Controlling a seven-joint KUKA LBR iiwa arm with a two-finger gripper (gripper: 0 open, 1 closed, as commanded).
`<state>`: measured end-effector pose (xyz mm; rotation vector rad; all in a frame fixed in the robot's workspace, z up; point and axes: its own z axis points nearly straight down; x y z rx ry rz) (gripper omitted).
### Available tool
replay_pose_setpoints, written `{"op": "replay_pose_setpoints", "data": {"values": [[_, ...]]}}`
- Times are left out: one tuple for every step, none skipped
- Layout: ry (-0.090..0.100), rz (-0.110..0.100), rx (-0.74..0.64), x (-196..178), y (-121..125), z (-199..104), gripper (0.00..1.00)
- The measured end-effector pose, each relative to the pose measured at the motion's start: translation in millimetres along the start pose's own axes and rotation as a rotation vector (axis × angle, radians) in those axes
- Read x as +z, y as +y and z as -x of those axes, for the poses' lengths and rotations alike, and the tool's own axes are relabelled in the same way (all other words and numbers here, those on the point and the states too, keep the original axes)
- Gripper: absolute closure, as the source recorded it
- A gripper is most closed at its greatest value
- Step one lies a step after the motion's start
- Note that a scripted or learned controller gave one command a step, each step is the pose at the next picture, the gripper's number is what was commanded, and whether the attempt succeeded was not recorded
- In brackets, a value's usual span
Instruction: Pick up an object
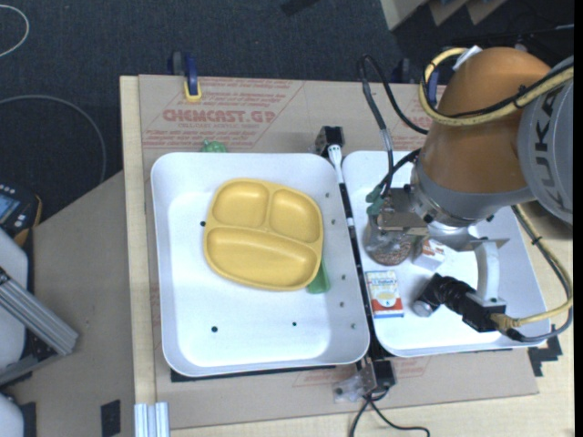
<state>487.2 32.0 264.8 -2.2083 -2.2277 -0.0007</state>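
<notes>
The small white and red carton [385, 293] with blue print lies flat near the front left corner of the right white bin [437, 340], just beside the divider between the bins, and we take it as a likely thing to pick. We judge it light and fairly stiff, though thin card may dent; gripping across its short sides looks best. Just behind it the two-finger gripper [393, 237] hangs low over the bin beneath the grey arm with its orange band [478, 121]; we cannot tell how the claw stands, since the wrist hides it. A black cylindrical fitting [453, 298] juts beside the carton, near enough to crowd an approach. To the left, the left white bin [182, 317] holds a yellow three-compartment plastic plate [264, 233], with something green [319, 279] peeking from under its right edge. Both bins rest on a brown cardboard sheet [228, 107], and beyond lies dark carpet [137, 16].
</notes>
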Motion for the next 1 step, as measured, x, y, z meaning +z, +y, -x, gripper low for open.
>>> {"op": "replay_pose_setpoints", "data": {"values": [[0.000, 0.023, 0.003, -170.7, -7.4, -15.6, 1.00]]}}
